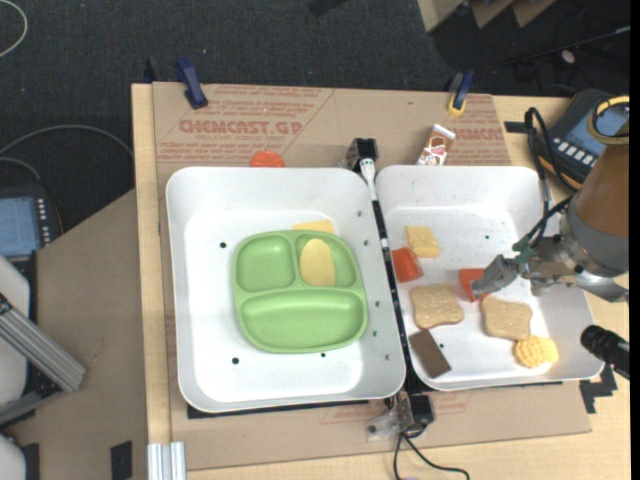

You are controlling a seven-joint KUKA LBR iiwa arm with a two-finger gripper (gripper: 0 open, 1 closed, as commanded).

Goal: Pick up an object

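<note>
The right bin (470, 183) holds several small food pieces. There is a yellow cheese block (422, 240), an orange-red block (405, 264), a small red piece (469, 284), two toast slices (437, 306) (506, 318), a corn cob (536, 351) and a brown bar (428, 353). My gripper (493, 277) reaches in from the right and hangs low over the middle of this bin. Its tip sits right beside the red piece, just above the right-hand toast slice. Nothing can be seen held in it.
The left bin (200, 268) carries a green divided plate (298, 293) with a pale yellow piece (317, 262) in its upper right compartment. A small carton (436, 146) and blue clamps (190, 83) lie on the cardboard behind the bins.
</note>
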